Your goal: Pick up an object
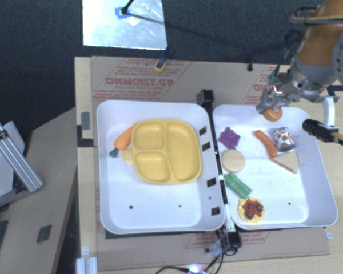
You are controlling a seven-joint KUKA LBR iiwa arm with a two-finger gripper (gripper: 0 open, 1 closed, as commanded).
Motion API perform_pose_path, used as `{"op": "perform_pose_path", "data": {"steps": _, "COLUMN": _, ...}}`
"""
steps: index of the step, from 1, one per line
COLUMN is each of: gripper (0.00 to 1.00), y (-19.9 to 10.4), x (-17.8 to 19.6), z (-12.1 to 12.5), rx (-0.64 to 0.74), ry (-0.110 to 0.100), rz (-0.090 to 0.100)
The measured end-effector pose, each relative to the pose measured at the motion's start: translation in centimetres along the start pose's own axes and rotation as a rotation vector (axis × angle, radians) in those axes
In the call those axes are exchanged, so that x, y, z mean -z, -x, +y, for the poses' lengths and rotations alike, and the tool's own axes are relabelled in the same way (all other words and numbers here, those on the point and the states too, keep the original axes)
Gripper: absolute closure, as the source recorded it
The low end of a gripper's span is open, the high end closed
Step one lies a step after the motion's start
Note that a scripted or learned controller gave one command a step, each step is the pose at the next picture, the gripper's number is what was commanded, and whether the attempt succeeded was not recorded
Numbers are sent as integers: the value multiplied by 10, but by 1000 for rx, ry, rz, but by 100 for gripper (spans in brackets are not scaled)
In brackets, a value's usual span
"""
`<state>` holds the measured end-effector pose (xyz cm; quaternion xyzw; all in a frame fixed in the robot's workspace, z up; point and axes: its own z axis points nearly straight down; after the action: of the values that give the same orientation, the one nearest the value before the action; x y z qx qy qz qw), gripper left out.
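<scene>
My gripper [272,107] hangs over the far edge of the right bin [317,193], its fingers shut on a small round orange piece [272,115] that pokes out just below them. In the same bin lie a purple grape bunch [229,137], a round beige cookie [233,161], a green pickle [238,185], a small tart with red topping [251,209], an orange-red sausage [266,142], a patterned little carton [282,138] and a pale sandwich wedge [286,163].
The left bin [111,210] holds a yellow divided plate [163,151] with a carrot [123,138] at its left. A black clip strip [215,158] runs between the bins. A shiny sheet [124,15] lies behind the bench.
</scene>
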<state>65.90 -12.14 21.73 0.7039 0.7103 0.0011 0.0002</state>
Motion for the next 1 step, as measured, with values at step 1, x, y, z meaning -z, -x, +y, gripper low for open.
{"op": "perform_pose_path", "data": {"steps": 1, "gripper": 100, "y": -56, "x": 3, "z": -9, "rx": 0, "ry": 0, "rz": 1}}
